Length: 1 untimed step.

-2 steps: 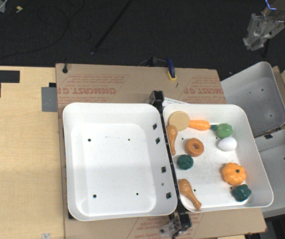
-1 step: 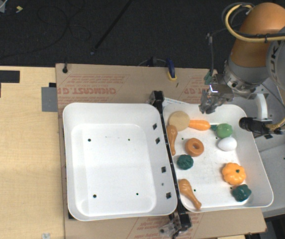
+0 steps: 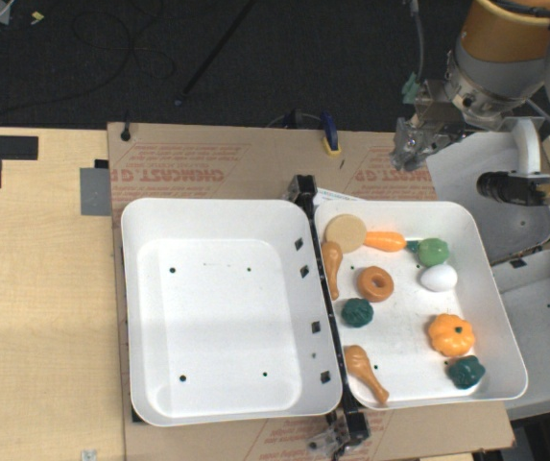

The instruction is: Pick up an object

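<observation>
Where glossy: ridged pumpkin [image 3: 450, 334] (smooth egg [image 3: 438, 279])

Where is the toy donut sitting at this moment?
The donut lies in the right bin, near its middle, just above the dark green piece and left of the white egg.

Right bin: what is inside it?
The right bin holds a carrot, doughnut, pumpkin, white egg and other toy foods. Nothing looks covered.
</observation>
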{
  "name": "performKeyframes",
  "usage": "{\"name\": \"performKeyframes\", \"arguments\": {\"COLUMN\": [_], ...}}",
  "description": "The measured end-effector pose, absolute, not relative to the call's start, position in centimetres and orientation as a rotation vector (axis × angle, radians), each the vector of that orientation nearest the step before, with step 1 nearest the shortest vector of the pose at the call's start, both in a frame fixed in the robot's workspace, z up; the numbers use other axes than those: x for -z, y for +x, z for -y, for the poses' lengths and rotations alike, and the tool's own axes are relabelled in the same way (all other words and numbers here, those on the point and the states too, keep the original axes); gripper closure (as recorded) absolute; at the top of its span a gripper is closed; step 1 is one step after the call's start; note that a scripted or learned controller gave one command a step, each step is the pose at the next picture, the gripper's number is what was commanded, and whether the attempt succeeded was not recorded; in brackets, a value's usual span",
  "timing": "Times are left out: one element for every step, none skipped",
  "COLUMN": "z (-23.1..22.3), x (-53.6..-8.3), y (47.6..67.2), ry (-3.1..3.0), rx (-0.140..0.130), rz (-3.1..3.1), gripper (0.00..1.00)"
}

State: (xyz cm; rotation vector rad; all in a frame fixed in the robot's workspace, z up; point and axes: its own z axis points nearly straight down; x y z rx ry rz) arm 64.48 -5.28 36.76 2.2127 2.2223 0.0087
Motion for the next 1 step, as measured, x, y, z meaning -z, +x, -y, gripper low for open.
{"name": "performKeyframes", "arguments": {"z": [1.53], "x": [-51.77], "y": [64.41], "ry": [2.208], "rx": [-0.017], "rz": [-2.219], "gripper": [1.0]}}
